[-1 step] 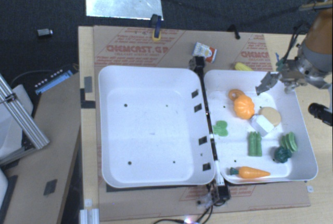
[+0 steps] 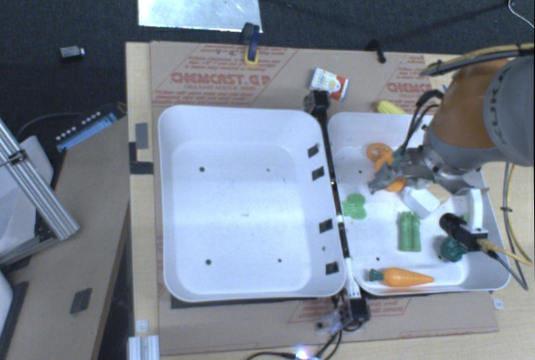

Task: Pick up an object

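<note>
Lying along the near edge of the right bin (image 2: pixel 380 251), close against its wall: a toy carrot (image 2: pixel 405 276), orange, with a green tip pointing toward the left bin (image 2: pixel 167 183). Just beyond, a green block (image 2: pixel 408 231), long side running near to far, with a small teal thing (image 2: pixel 452 250) beside it toward the right edge. Farther in, a round green piece (image 2: pixel 354 206) by the left wall and a white block (image 2: pixel 420 200) near the middle. Then the gripper (image 2: pixel 386 180), low over the floor; grip state impossible to tell. Just beside it, toward the far edge, the orange piece (image 2: pixel 380 154): small, bright, curled like a ring, clear of the walls. Beyond the far edge, a yellow thing (image 2: pixel 389 108).
</note>
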Robot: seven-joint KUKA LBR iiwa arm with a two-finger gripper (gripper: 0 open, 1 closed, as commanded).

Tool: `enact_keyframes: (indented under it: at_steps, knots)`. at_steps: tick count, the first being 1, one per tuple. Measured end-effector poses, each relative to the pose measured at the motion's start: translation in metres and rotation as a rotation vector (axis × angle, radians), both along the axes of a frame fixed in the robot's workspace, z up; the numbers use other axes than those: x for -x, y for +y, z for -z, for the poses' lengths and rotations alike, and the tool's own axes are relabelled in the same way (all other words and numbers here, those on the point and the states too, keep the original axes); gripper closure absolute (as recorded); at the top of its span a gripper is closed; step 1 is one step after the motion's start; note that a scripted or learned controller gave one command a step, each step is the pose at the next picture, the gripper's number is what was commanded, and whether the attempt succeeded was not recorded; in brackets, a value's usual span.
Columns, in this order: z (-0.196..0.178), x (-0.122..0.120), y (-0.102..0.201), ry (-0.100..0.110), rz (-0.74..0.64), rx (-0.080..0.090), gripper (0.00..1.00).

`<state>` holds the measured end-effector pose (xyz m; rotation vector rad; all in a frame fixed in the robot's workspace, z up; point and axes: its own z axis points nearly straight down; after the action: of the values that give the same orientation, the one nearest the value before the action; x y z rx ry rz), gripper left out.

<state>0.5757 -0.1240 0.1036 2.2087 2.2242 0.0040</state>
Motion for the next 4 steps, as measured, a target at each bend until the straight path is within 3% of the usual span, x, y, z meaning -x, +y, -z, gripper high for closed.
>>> enact_keyframes:
  at_steps: [1,2,3,4]
  knots:
    - [0.001,0.001,-0.03,-0.028,0.003,0.013,0.0]
    - [-0.01,0.001,-0.031,-0.03,0.003,0.015,1.0]
    - [0.02,-0.069,0.02,0.002,-0.003,-0.004,1.0]
    - [-0.133,-0.081,0.06,-0.012,-0.003,-0.003,1.0]
